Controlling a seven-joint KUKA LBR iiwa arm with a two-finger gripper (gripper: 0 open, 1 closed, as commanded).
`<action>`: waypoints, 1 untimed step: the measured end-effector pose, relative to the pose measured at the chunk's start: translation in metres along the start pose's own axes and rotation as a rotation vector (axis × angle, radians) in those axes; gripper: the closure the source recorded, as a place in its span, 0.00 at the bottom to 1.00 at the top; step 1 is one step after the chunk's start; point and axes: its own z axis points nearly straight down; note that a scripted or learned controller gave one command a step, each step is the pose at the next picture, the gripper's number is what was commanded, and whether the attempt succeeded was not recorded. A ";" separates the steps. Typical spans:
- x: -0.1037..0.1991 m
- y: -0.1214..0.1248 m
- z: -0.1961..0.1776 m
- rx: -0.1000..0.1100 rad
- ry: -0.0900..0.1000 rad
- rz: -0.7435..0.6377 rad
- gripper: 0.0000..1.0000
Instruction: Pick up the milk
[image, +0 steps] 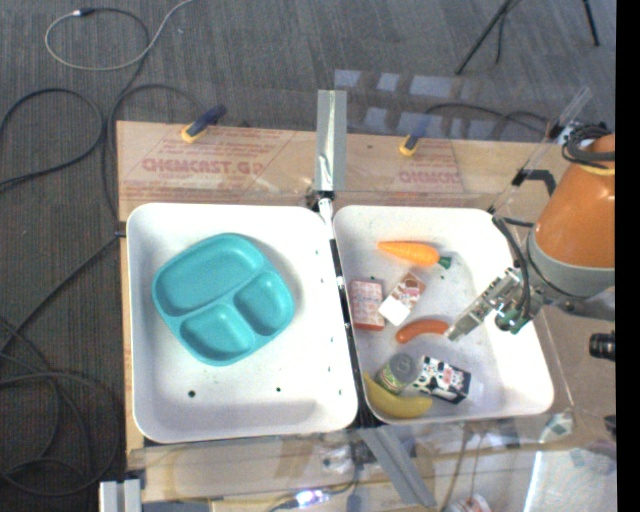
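The milk (405, 290) is a small red and white carton lying in the right bin (520, 390), just below an orange carrot (408, 253). My gripper (466, 327) reaches in from the right and hangs low over the bin's middle, right of a red sausage (422, 330). It is roughly a carton's length to the right of the milk and slightly nearer the front, not touching it. I see nothing held at its tip.
A pink box (365, 303) lies left of the milk by the bin wall. At the front lie a green-topped can (403, 368), a banana (398, 404) and a black and white box (444, 378). The left bin (200, 405) holds a teal divided plate (224, 297).
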 end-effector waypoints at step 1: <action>-0.006 -0.005 0.002 -0.001 0.002 0.081 1.00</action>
